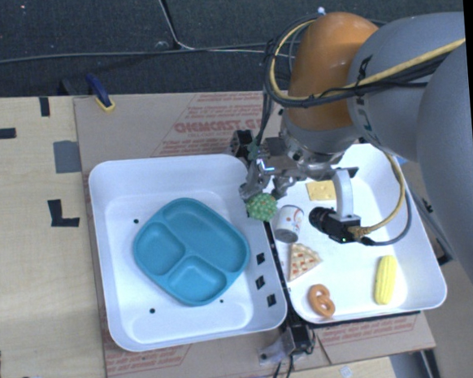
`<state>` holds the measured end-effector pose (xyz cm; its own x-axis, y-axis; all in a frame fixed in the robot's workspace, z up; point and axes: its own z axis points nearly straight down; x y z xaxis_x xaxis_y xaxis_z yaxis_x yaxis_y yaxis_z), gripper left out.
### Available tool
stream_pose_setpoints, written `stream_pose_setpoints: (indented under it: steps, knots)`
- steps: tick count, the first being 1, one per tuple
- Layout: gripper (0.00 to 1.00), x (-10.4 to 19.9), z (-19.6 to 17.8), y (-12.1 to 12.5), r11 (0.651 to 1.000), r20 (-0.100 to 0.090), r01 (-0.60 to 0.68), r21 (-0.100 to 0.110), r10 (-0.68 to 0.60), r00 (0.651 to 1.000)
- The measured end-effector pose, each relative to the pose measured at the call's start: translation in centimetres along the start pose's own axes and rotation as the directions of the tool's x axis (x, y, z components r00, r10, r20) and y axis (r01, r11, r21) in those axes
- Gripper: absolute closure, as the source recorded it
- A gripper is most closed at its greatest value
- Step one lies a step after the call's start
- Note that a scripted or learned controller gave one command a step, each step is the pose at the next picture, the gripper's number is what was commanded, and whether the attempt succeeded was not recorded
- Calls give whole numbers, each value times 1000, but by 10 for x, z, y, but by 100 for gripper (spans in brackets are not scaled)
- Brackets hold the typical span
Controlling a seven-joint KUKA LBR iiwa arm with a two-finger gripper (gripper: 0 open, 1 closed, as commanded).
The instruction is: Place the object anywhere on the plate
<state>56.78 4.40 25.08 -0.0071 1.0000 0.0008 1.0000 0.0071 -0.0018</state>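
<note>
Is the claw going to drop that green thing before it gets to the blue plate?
It might. The claw seems to hold the green broccoli over the wall between the bins, short of the blue plate. If it slips now, it could land beside the cup or on bare bin floor.

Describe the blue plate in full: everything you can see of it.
The blue plate is a rounded-rectangle tray of teal, matte, plastic-looking material with a raised rim and three compartments: one large on the upper right, one on the left, one at the bottom. It lies flat, turned at a diagonal, on the floor of the left white bin, near its middle. Nothing lies in it. The gripper and a small green object are to its upper right, over the bins' shared edge.
</note>
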Motion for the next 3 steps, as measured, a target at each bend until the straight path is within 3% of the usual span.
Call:
stream_pose_setpoints:
  steps: [2, 3]
  knots:
    - [100, 99, 37, 15, 1000, 1, -1, 2, 1, 1000]
    - [0, 97, 36, 15, 1000, 2, -5, 1, 5, 1000]
